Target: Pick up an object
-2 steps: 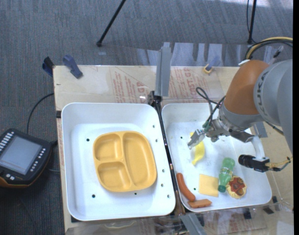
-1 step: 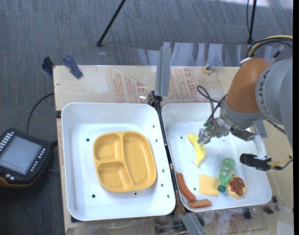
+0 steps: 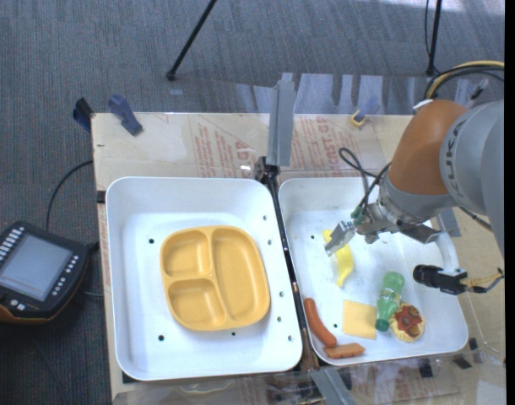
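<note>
Claw (image 3: 340, 241) seen in the right bin (image 3: 457, 323), fingers parted around the yellow banana's (image 3: 344, 264) top end, green bottle (image 3: 388, 298) at 4 o'clock of it

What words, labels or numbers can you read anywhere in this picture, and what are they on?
Red printing on the cardboard sheet behind the bins: blurred, appears reversed, unreadable.
Lettering on the arm's grey housing: partly seen, not legible.
Screen of the handheld pendant: no readable text.

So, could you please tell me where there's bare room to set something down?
Bare floor rings the yellow divided plate in the left bin. The right bin is free along its far edge; banana, cheese slice, bottle and sausages crowd the rest.
</note>
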